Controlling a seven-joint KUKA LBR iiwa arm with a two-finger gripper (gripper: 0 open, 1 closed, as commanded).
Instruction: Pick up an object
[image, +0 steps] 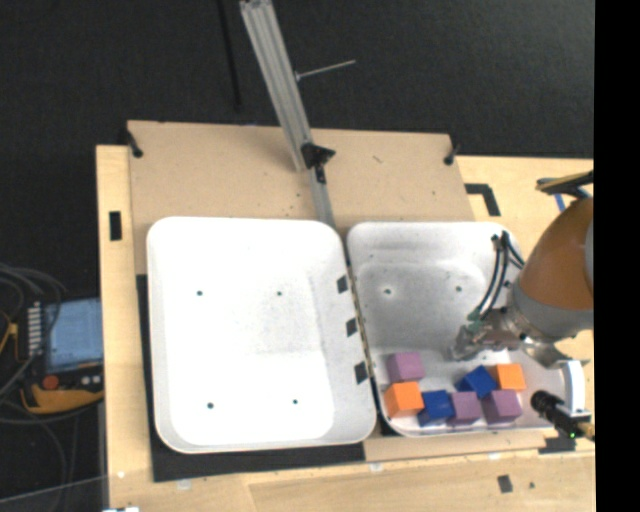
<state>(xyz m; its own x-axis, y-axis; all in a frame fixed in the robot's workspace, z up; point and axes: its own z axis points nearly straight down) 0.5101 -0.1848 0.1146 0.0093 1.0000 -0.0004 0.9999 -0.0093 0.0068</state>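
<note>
The right bin (420, 260) holds several small blocks along its near edge: a purple block (406, 365), an orange block (404, 397), a blue block (436, 406), a purple block (466, 406), a blue block (478, 381), an orange block (509, 376) and a purple block (503, 405). My gripper (470, 345) hangs low over the right bin, just above and left of the blue and orange blocks. The arm's orange band (560, 265) and grey wrist cover it from the right. I see nothing between its fingers.
The left bin (250, 330) lies beside the right one. A slanted metal rail (285, 90) rises from the back of the bench. A blue box with cables (70, 335) sits off the bench at the left.
</note>
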